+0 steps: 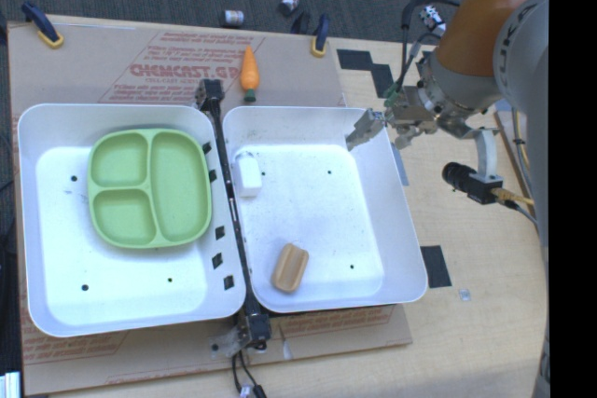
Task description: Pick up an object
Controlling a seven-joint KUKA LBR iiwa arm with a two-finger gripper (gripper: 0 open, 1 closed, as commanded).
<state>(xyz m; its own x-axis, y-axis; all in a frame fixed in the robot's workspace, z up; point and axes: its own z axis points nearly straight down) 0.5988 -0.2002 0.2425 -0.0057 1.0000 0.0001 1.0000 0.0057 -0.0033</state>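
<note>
While the jaws (373, 128) (spread, grasping nothing) hover, the cardboard (177, 70) reads partly "CHEMCAST".

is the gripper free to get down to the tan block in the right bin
Probably yes. The tan block lies alone on the right bin's floor near the front, nothing over it. The gripper hangs at the far right rim.

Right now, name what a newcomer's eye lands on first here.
The green divided plate in the left bin stands out first. Next, the tan bread-like block near the front of the right bin, and the grey arm's pincer over that bin's far right corner.
</note>
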